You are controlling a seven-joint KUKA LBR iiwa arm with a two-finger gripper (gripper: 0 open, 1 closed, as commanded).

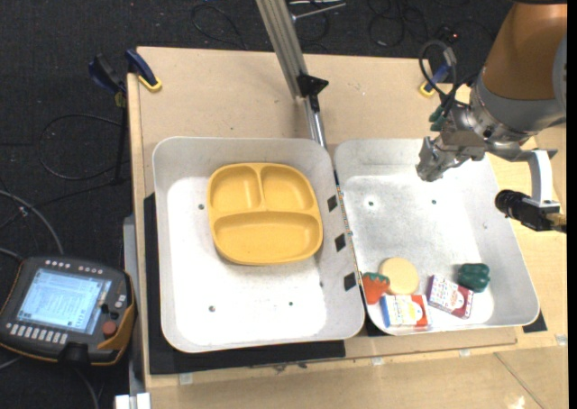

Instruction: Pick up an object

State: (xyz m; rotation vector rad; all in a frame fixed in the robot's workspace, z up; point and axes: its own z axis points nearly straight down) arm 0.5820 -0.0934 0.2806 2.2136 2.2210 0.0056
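At the far left, off the worktop (379, 83), a teach pendant (65, 308) with a lit screen lies on the dark floor among loose cables. Moving right, the left bin (180, 308) sits on the tan worktop and holds a yellow divided tray (265, 213), lying flat toward the upper middle of the bin with its three compartments facing up. A grey metal post (281, 24) slants down from the top edge and meets the worktop near the seam between the two bins.

The right bin (424, 227) touches the left one along that seam. Its small objects are gathered in the near edge: an orange and green piece shaped like a carrot (374, 286) at the left, a round beige disc (399, 275) just beside it, a small red, white and blue carton (404, 311) below the disc, a pink and white packet (449, 295) to the right, and a dark green lump (474, 277) furthest right. They lie close together, some touching.

Above the upper part of the right bin hangs the end effector (435, 164), well apart from the cluster of objects. It is a dark grey mass seen from above, and how far its fingers stand apart cannot be told; nothing is visible in its grip. The arm (532, 47) with its orange band enters from the upper right.
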